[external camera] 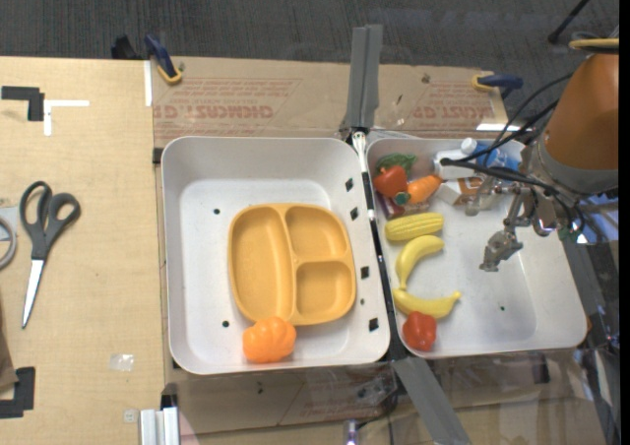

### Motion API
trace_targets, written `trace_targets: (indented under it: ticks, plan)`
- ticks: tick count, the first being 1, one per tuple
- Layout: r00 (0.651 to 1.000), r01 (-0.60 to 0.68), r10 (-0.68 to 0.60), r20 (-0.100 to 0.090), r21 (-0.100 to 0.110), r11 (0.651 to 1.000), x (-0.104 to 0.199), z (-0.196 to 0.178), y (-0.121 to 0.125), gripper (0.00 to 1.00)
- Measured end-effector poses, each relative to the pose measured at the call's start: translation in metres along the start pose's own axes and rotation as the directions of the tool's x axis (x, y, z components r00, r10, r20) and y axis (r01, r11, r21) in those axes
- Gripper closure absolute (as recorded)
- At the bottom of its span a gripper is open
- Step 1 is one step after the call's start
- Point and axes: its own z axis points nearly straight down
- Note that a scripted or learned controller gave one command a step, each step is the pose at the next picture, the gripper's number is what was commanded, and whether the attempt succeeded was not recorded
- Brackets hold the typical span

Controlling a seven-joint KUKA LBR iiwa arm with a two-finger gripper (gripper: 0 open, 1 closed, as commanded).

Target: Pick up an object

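Lying corn [413, 226] long axis left-right, right bin [551, 325].

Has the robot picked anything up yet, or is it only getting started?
Nothing looks picked up yet. The toy food, such as the corn, bananas and tomato, lies along the left side of the right bin. The end effector hangs over that bin's bare middle, apart from the food, with nothing visibly in it. Reaching, gripping and lifting an item is still left.
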Motion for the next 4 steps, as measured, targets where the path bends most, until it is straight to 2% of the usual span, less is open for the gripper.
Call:
trace_targets:
  ticks: [1,2,3,4]
  plan:
    - [0.991,0.135,-0.135,-0.002,-0.001,0.991,0.083,0.072,0.032,0.00]
    - [0.979,0.203,-0.203,0.000,-0.001,0.979,0.020,0.071,0.026,0.00]
    - [0.999,0.052,-0.052,-0.004,-0.002,0.999,0.061,0.072,0.055,0.00]
    - [0.986,0.168,-0.168,0.000,0.000,0.986,0.050,-0.057,-0.011,0.00]
